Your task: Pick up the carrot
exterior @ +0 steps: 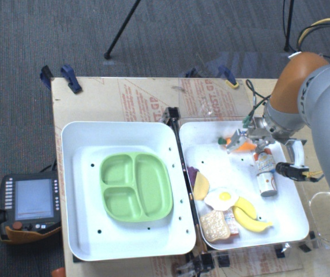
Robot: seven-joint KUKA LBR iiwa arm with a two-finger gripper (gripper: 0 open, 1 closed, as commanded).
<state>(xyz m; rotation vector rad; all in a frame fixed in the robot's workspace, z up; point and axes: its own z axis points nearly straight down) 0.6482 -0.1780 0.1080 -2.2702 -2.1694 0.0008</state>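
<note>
Bins sit side by side on the bench, the left bin bearing a green tray, the right bin crowded toward its near end with a banana, fried egg and toast. The gripper hangs at the far end, right over the carrot; whether it grips it I cannot tell. The carrot looks like a light, stiff, smooth toy, best pinched across its middle. A bottle lies just beside it, the far wall near, with open floor toward the centre.
</note>
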